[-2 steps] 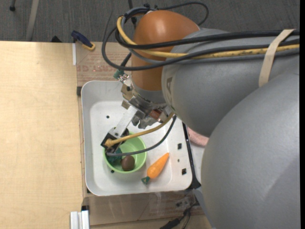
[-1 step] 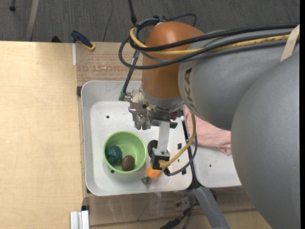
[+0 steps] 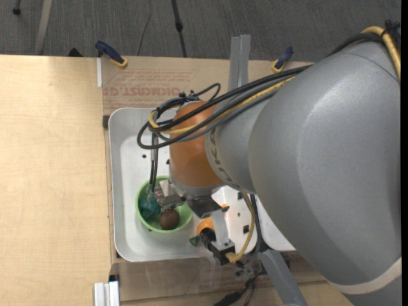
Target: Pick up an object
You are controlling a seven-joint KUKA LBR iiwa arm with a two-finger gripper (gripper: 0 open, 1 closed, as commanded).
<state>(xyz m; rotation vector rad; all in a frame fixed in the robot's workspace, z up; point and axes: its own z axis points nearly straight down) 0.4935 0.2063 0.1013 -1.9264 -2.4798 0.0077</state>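
Because the grey arm (image 3: 319,158) hides much, I cannot tell whether the gripper (image 3: 167,201) is spread or closed. Just below it, a brown ball (image 3: 169,220) sits in the green bowl (image 3: 148,220) inside the white bin (image 3: 121,164). The descent should centre on the ball, clear of the bowl's rim.

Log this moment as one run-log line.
task: pick up an object | arm: reaching into left bin | gripper: down in green bowl | beside: brown ball, teal item | grasp: unconfirmed
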